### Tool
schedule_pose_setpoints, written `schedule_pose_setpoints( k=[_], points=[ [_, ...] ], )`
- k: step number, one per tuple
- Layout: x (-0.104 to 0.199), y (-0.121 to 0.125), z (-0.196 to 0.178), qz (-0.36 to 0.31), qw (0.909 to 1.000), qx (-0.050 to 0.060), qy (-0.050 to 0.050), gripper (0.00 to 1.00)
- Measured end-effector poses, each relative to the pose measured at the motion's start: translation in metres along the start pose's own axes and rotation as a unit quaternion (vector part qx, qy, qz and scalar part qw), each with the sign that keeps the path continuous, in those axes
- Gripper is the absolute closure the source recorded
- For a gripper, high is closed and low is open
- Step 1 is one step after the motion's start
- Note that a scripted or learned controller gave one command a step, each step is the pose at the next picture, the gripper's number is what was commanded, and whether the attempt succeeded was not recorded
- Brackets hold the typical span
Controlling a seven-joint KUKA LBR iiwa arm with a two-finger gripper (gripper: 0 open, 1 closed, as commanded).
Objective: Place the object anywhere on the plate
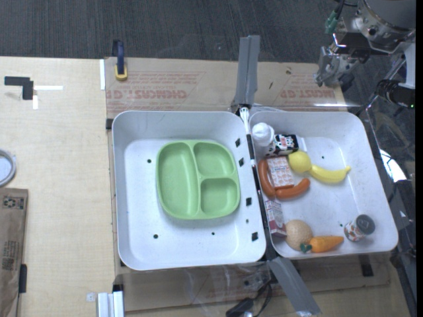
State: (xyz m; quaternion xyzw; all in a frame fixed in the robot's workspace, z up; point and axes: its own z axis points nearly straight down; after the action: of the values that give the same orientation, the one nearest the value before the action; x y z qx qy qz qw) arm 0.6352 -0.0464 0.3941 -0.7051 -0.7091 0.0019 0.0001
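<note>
Plate [197, 179], green, three compartments, lies in my left bin [125, 177] | food items [291, 177] right of plate | gripper [330, 68] up beyond right bin [370, 177]; its opening I cannot tell.

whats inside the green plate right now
Nothing lies in the green three-compartment plastic plate; all its sections show bare. It sits in the left white bin, so the bin floor beneath it is covered and cannot be seen.
</note>
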Motion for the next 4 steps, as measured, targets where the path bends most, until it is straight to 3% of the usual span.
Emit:
schedule_pose_setpoints(
  k=[1, 2, 3, 4],
  points=[
    [0.025, 0.025, -0.032, -0.122, 0.9925, -0.001, 0.0, 1.0],
    [0.024, 0.018, -0.003, -0.165, 0.9863, 0.0, 0.0, 1.0],
    [0.03, 0.025, -0.048, -0.314, 0.9493, -0.003, -0.001, 1.0],
    [-0.04, 0.021, -0.041, -0.436, 0.9002, -0.002, 0.0, 1.0]
  ],
)
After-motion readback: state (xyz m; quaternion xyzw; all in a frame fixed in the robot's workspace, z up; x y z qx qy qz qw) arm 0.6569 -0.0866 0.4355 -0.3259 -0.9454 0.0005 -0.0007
